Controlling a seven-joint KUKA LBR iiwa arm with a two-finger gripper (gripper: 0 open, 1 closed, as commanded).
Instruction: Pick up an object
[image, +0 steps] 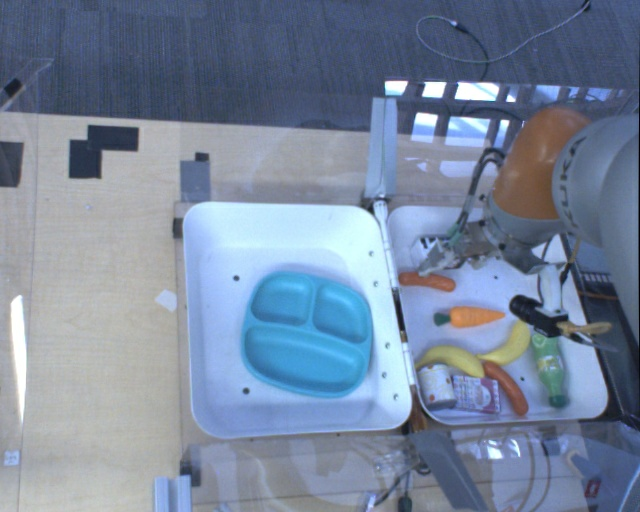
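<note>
Carrot-like red piece lay at the right bin's ten o'clock, just under your gripper; probably why it hovered there. Its grip state you couldn't tell. Orange carrot sat toward four o'clock.

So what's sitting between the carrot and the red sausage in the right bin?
In the camera view, two bananas lie between the carrot and the red sausage, curving across the right bin.

Pale wooden table with black markers, left white bin holding a blue divided tray, dark carpet beyond
</note>
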